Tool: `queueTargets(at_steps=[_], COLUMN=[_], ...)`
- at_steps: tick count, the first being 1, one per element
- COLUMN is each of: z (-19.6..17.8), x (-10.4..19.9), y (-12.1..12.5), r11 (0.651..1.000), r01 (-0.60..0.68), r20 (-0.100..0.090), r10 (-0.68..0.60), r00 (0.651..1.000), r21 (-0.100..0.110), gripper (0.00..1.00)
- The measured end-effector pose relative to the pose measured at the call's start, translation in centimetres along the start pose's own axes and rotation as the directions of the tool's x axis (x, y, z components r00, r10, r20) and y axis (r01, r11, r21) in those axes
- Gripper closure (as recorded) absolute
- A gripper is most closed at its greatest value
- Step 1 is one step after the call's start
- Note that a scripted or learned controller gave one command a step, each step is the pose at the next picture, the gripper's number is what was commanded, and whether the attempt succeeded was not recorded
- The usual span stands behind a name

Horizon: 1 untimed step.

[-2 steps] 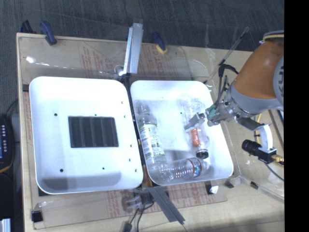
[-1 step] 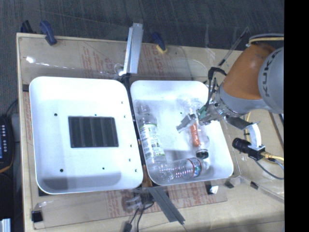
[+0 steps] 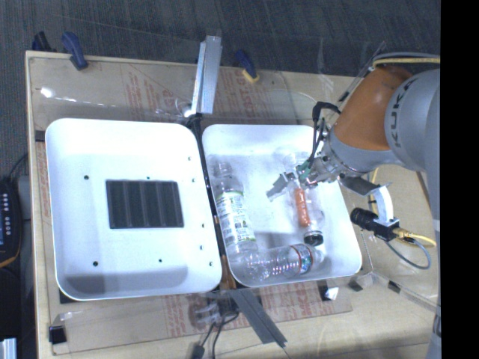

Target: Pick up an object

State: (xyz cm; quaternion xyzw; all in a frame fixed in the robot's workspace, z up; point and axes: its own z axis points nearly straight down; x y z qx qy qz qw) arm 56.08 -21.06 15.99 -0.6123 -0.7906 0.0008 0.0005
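The pincer (image 3: 288,185) is hanging low over the right bin (image 3: 340,234), near its upper middle, and from where I am standing I cannot tell if it is gripping anything. Just beside it, a little down and to the right, a small bottle with orange contents (image 3: 302,209) is lying on the bin floor, its dark cap (image 3: 313,238) pointing toward the near edge. The grey arm (image 3: 408,118) is reaching in from the right, its orange band (image 3: 367,118) sitting above the wrist.

Further out, a clear plastic bottle with a white label (image 3: 233,212) is lying lengthwise along the left wall of the same bin. A second clear bottle, with a red-and-white label (image 3: 281,262), is lying across the near end, close to the orange bottle's cap.

The left bin (image 3: 67,200) is sitting just beside the right one, showing a dark ribbed rectangle (image 3: 144,204) on its floor. Blue clamps (image 3: 75,51) are gripping the far edge of the bench (image 3: 37,96).
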Motion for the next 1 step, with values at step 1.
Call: queueTargets(at_steps=[1], z=[-1.29], x=[0.22], y=[-0.48], r11=[0.998], r01=[0.062], r20=[0.001], r10=[-0.062], r00=[0.998], r21=[-0.002], gripper=[0.0])
